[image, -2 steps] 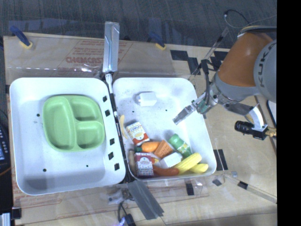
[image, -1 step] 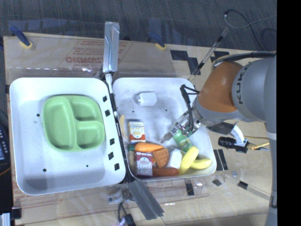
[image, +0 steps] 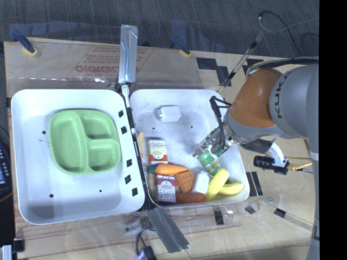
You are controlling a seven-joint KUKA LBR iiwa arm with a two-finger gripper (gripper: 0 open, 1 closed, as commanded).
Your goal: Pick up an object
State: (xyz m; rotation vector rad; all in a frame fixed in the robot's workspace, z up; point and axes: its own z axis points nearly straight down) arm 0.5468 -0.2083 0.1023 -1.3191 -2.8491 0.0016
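Camera view, contents listed left to right. Left bin point(image: 27, 161): shallow, white, carrying one green divided plate point(image: 84, 141) with three compartments, lying flat near its middle. Right bin point(image: 142, 104): shallow, white, touching the left bin along a shared edge. Upper middle of the right bin: one small white block point(image: 168, 113), alone and well apart from the rest. Along the left wall and lower edge, a cluster: small orange-and-white carton point(image: 157, 150); below it a toy carrot point(image: 171, 169) lying across; a red-labelled packet point(image: 166, 187) under the carrot; a brown waffle-like piece point(image: 186, 181) just beside it; a reddish sausage shape point(image: 190, 197) along the bottom wall; a white item point(image: 201, 183) next; a yellow banana point(image: 223, 184) in the lower right corner. Just above the banana: a small green-and-white object point(image: 208, 160), resting on the bin floor. Gripper point(image: 213, 147): lowered into the right side of the right bin, directly over and at the green-and-white object; whether the fingers are released or clenched cannot be told. Arm point(image: 295, 99): grey with orange band, entering from the right over the worktop point(image: 282, 199).
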